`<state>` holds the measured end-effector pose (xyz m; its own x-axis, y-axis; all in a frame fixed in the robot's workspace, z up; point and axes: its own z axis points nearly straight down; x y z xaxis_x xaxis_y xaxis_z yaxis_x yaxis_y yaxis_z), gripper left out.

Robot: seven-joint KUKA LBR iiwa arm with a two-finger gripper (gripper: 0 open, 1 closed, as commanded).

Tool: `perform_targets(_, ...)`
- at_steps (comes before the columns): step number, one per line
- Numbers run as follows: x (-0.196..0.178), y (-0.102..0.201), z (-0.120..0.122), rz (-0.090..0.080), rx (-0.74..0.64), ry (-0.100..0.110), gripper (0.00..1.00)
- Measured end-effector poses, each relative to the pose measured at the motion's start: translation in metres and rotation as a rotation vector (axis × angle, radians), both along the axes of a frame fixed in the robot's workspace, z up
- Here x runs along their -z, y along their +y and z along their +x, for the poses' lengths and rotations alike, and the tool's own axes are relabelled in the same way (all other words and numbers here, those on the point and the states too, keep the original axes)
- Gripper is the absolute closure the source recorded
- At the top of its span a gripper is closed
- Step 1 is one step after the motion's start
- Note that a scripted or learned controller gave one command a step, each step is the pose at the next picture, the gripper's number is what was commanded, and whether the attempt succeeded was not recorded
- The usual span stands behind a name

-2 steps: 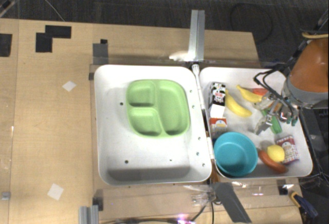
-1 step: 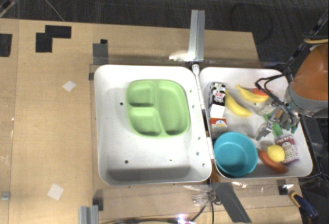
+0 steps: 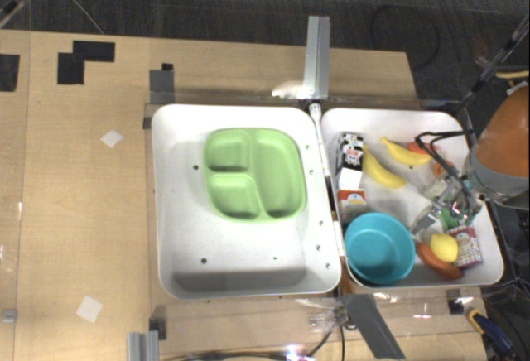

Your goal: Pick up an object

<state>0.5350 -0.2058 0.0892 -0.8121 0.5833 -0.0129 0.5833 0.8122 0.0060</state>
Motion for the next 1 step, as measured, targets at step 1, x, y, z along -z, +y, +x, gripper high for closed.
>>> perform_targets(1,-0.0007,0.0126,-0.0366,0.000,0.079,-0.002,0.00)
